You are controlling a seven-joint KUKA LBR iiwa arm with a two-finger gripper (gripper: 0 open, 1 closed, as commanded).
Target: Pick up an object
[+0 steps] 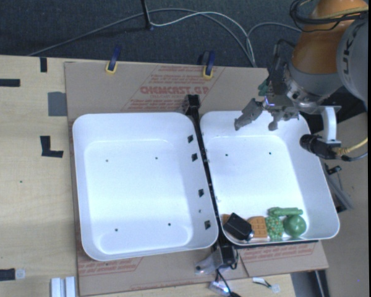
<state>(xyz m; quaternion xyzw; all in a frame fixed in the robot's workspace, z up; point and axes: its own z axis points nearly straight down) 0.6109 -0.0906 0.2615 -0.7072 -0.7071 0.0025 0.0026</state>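
Camera view, arm: the grey arm with its orange band reached in from the right, and its gripper [258, 118] hung over the far edge of the right bin [247, 166].
Jaws: spread apart, with nothing between them.
Objects: a small cluster lay along the near wall of the right bin, well apart from the gripper.
Black object [238, 226]: dark, flat and blocky, tilted, at the left end of the cluster.
Orange piece [256, 224]: small, squarish and textured, just beside the black object.
Green items [285, 222]: a bumpy green strip, a longer green piece at its far side and a rounded green ball at the right end, all close together.
Handling: all looked light and probably plastic or toy-like; the ball could roll or slip.
Where to grip: the black object seemed best taken across its narrow sides.
Crowding: neighbours and the bin wall left little room.
Left bin [136, 184]: white, beside the right one on the counter [25, 166].
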